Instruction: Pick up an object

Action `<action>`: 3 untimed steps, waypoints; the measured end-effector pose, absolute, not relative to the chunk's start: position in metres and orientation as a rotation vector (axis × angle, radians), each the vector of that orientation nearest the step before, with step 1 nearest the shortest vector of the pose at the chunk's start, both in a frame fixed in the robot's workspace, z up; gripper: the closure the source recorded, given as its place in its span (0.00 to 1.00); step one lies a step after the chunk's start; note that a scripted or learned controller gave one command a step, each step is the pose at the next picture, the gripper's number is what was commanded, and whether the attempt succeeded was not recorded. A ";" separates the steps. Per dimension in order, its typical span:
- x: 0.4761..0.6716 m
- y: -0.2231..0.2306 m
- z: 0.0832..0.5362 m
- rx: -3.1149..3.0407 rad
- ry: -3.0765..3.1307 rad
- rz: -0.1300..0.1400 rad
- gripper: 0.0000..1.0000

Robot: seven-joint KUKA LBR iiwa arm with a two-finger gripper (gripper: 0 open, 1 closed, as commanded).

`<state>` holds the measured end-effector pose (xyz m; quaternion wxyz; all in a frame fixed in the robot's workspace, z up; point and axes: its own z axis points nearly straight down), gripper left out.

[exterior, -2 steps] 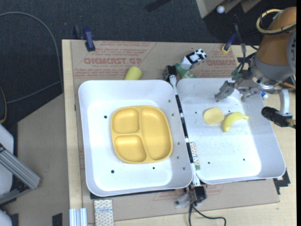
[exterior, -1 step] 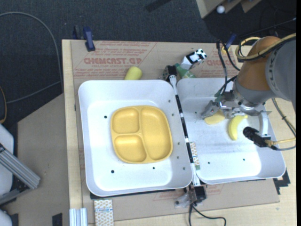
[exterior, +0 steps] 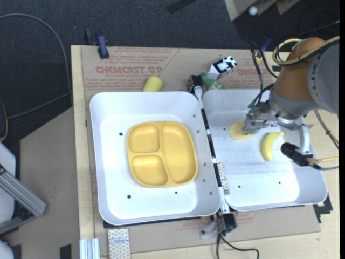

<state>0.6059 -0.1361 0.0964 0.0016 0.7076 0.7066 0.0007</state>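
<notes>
I see the gripper [exterior: 252, 124] low in the right bin [exterior: 269, 190], just right of a flat yellow disc [exterior: 237, 130] that touches its tips, while the banana-like piece [exterior: 271, 145] lies just beside them, lower right.

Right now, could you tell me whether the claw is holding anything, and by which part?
It cannot be told. The claw is down in the right bin at the edge of a flat yellow piece; a grip is not visible.

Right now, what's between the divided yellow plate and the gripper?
In the camera view, bare white floor of the left bin, then the two bins' adjoining rims, lie between the yellow plate and the gripper.
</notes>
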 end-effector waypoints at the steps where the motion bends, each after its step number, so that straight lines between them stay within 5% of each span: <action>1: 0.605 -0.204 0.085 2.220 2.219 -0.001 1.00; 2: 0.605 -0.203 0.085 2.219 2.220 0.000 0.00; 3: 0.572 -0.187 0.084 2.224 2.222 -0.001 0.00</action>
